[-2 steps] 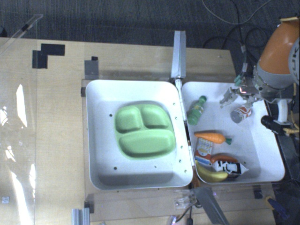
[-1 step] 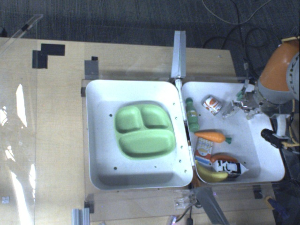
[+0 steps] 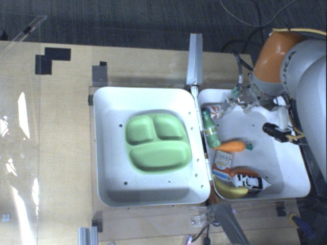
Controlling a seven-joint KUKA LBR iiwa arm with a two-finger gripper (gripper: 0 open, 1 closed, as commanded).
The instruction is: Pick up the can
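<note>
Now, from the overhead camera, the can (image 3: 215,111) lies tipped at the far left corner of the right bin (image 3: 286,177), just beside my pincer (image 3: 232,100). Whether my pincer is open I cannot tell; I should straddle the can squarely, clear of the green bottle (image 3: 210,130)

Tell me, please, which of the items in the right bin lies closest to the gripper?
The can, at the bin's top left corner, lies just beside the gripper. The green bottle, carrot and banana lie further down.
</note>
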